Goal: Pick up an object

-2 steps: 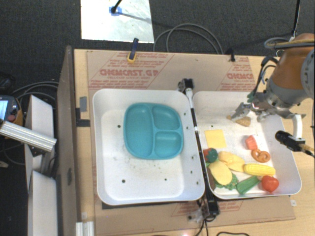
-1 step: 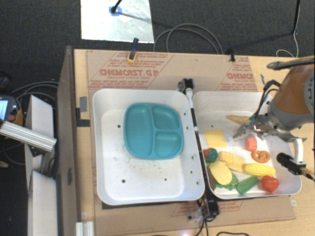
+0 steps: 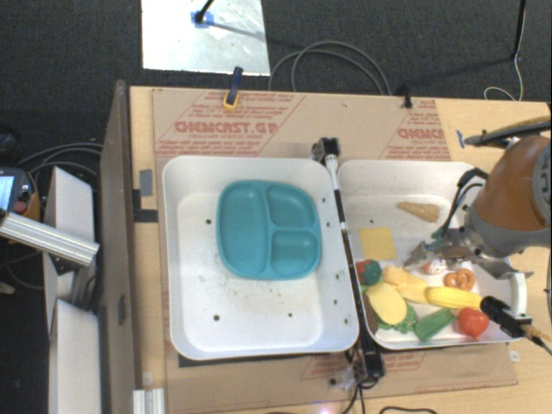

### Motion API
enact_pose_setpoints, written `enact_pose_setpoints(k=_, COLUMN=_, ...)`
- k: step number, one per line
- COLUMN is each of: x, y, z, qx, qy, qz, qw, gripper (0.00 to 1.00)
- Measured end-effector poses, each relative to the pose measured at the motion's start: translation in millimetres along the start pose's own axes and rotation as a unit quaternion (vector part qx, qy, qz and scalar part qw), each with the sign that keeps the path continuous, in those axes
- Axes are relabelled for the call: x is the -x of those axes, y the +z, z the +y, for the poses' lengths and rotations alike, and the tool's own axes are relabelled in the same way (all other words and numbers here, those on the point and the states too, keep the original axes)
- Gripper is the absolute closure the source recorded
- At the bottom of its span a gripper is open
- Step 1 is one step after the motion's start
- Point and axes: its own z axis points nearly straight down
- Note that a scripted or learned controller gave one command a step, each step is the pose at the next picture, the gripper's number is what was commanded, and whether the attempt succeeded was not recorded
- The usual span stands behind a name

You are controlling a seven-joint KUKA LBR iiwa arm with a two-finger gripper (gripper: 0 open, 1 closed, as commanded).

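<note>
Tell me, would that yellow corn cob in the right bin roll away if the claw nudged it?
Probably. The corn cob looks long and rounded, so it may roll sideways. It lies among other toy food, such as the tomato, which could stop it. It looks like light plastic, likely stiff.

Left shallow plastic bin (image 3: 194,317): plain white, with a few small dark specks on its floor.
Right shallow plastic bin (image 3: 379,188): the same plain white.
Divided plastic plate (image 3: 267,229): even teal, no pattern.
Flat square cheese slice (image 3: 377,243): pale yellow.
Cone-shaped wafer piece (image 3: 419,209): tan.
Long toy corn cob (image 3: 454,297): bright yellow.
Round toy tomato (image 3: 472,321): red.
Toy pepper piece (image 3: 434,323): green.
Small looped pretzel (image 3: 459,279): orange-brown.
Rounded toy lump (image 3: 387,304): soft yellow.
Robot arm (image 3: 517,198): grey, with an orange band.
Cardboard sheet under the bins (image 3: 259,123): light brown with red printed lettering.
Floor carpet (image 3: 60,50): dark grey.
</note>
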Motion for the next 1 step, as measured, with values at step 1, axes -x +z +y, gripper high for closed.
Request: enact_pose_setpoints(k=1, x=0.2, y=-11.9, z=3.0, qx=0.003, qy=-0.001, qz=-0.001, qw=1.0000, gripper=1.00)
